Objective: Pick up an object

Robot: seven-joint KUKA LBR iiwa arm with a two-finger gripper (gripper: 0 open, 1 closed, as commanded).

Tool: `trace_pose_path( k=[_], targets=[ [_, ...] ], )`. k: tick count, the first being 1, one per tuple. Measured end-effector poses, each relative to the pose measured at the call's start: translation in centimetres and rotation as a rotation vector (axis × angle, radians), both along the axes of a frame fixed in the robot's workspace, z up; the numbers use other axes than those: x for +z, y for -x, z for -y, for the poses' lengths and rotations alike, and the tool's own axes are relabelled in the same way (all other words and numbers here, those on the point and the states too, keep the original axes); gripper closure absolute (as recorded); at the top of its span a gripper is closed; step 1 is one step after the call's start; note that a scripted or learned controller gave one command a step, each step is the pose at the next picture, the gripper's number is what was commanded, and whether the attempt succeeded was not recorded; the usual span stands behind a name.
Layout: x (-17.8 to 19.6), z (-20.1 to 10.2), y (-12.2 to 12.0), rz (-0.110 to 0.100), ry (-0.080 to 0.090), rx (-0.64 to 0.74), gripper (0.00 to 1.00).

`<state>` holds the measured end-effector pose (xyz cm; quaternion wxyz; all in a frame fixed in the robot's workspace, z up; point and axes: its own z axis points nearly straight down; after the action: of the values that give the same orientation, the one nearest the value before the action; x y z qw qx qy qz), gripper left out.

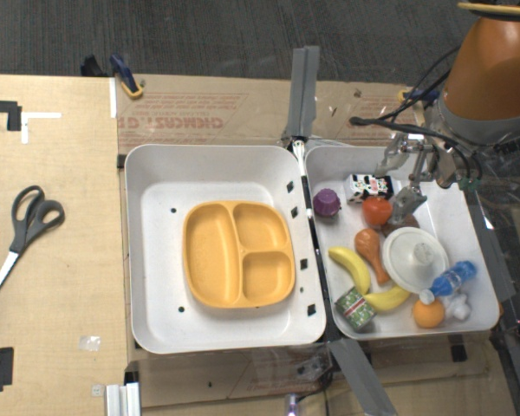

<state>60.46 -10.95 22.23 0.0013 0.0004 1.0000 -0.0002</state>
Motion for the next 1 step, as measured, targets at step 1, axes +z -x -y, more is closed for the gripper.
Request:
trace_pose_path(
  k=[1],
  targets=[
    [-12.56,-1.25,3.62,0.001,0.001,0.108,0.0]
  ],
)
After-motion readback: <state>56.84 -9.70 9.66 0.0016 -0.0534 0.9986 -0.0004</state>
